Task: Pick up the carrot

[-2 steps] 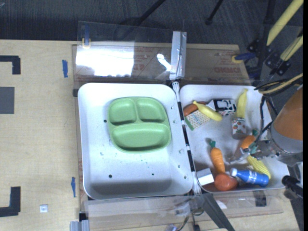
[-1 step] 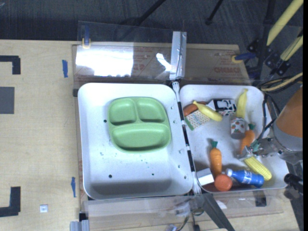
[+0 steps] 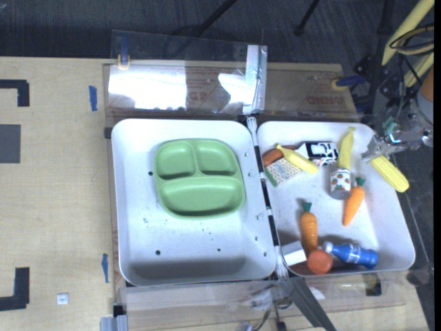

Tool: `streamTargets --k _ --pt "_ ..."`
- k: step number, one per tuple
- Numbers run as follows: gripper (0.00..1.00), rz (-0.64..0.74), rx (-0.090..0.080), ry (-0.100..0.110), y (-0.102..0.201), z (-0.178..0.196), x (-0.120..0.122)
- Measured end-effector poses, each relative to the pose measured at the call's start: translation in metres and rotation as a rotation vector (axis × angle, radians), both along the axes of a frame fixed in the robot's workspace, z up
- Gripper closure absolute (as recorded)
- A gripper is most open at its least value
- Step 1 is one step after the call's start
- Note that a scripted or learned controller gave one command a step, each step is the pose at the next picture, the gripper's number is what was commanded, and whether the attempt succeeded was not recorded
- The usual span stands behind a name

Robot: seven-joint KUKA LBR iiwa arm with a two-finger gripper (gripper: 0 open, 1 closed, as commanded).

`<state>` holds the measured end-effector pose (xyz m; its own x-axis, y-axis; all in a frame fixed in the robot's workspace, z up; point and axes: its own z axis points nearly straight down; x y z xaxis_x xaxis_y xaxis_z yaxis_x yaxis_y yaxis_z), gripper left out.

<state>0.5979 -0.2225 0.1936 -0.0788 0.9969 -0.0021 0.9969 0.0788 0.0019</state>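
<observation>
Here the gripper (image 3: pixel 384 145) sits at the right bin's (image 3: pixel 403 240) far right rim, just above a corn cob (image 3: pixel 390 172); whether it is clenched or released cannot be told. One carrot (image 3: pixel 353 204) lies inside that bin, below and left of the gripper, apart from it. A second carrot (image 3: pixel 309 227) lies nearer the bin's middle.

The wooden bench (image 3: pixel 48 205) bears two white bins, left bin (image 3: pixel 131 254) touching right bin (image 3: pixel 396 236).
</observation>
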Motion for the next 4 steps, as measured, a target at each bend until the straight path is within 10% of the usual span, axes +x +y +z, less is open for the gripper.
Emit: streamTargets --k 1,2,3,4 --pt "0.0 0.0 0.0 0.001 0.0 0.0 0.0" --pt "0.0 0.035 0.002 0.003 0.065 -0.078 -0.047" --pt "0.0 0.097 0.003 -0.002 0.051 -0.107 -0.111" --pt "0.0 0.215 0.003 0.003 0.054 -0.099 -0.116"
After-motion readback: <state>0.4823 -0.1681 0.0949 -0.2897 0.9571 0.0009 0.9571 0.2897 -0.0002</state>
